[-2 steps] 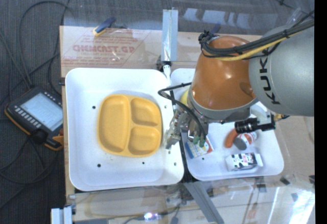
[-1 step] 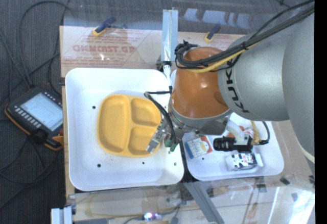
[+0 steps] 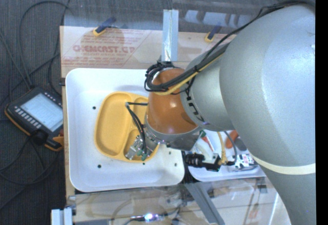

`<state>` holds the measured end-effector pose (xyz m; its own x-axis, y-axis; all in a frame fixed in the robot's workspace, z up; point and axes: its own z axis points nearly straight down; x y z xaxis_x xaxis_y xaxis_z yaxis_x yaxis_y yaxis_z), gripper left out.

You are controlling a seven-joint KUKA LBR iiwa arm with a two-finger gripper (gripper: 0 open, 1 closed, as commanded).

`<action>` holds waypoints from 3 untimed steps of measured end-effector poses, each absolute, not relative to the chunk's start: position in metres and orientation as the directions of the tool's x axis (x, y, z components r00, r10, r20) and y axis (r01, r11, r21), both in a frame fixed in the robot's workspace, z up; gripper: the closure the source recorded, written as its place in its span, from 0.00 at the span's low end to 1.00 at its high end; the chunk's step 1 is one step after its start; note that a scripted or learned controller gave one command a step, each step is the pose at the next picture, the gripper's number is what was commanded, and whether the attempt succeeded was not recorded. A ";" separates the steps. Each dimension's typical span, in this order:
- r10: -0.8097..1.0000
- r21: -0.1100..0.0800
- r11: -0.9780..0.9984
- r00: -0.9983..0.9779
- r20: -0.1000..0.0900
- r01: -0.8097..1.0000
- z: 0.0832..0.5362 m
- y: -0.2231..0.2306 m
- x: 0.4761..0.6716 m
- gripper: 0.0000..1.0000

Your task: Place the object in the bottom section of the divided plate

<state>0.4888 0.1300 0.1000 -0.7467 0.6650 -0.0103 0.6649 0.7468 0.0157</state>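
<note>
A yellow divided plate lies in the left white bin. Its raised divider runs down the right part of the plate. My gripper hangs low over the plate's bottom right section, near the rim. The orange wrist band and the big grey arm cover the plate's right edge. A small greenish bit shows at the gripper's tip; I cannot tell what it is, or whether anything is between the fingers.
The right bin is mostly hidden under the arm; a few small orange and white objects show in it. A handheld pendant lies on the floor to the left. Bare bin floor surrounds the plate.
</note>
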 end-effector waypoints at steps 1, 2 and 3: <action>0.652 -0.001 0.758 -0.758 -0.003 0.652 0.171 0.188 0.571 1.00; 0.634 0.015 0.773 -0.773 -0.009 0.634 0.100 0.222 0.514 1.00; 0.637 0.024 0.771 -0.770 -0.020 0.637 0.102 0.219 0.519 0.00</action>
